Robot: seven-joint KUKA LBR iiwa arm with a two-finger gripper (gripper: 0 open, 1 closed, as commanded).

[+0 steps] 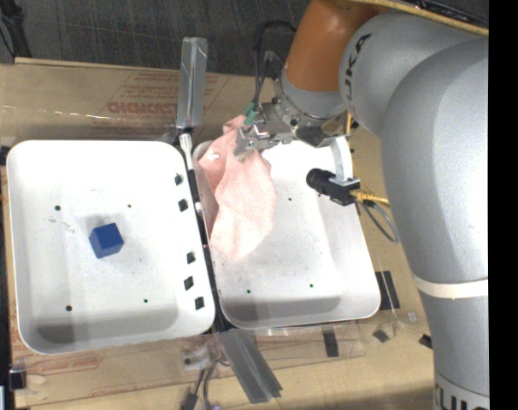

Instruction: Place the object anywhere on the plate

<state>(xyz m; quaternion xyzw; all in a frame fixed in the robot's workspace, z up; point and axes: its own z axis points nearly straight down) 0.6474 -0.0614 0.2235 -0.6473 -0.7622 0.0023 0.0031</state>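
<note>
Upper centre of frame: gripper pinches the top edge of a pink cloth, which drapes down into the right bin. Blue cube sits in the left bin. No plate visible; placement not done.

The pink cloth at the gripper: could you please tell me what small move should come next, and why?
Probably a short lift straight up. The pink crumpled cloth is bunched between the fingers of the gripper, but its lower end seems to drape on the floor of the right white bin; raising it should free it before any carry.
</note>
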